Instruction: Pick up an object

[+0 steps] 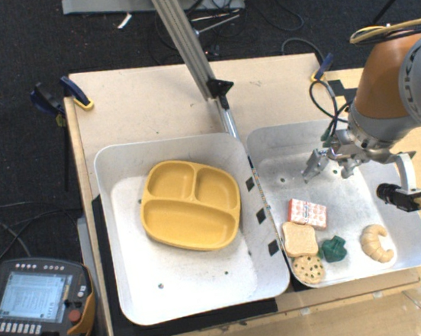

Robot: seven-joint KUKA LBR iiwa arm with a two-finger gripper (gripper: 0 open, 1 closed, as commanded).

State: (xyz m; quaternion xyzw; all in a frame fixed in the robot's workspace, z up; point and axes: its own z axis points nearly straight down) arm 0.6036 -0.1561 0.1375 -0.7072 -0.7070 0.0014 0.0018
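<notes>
My tool: over the upper part of the right bin, above bare floor, fingers spread apart and gripping nothing.
My arm: grey, orange band above the wrist, reaching in from the right.
Right bin: shallow, white; all its items lie clustered near its front edge, well apart from my tool.
Wafer packet: small flat rectangle, pink and white pattern, lying tilted, just behind the bread.
Bread slice: tan, pale crust edge, touching the cookie.
Cookie: round, pale, dark specks, at the front left corner.
Green item: small, dark green, lumpy; kind unclear.
Croissant: beige, curved, ridged, near the front right corner.
Left bin: shallow, white.
Yellow divided plate: three compartments, lying in the left bin, upper middle.
Bench: tan top, carrying both bins.
</notes>
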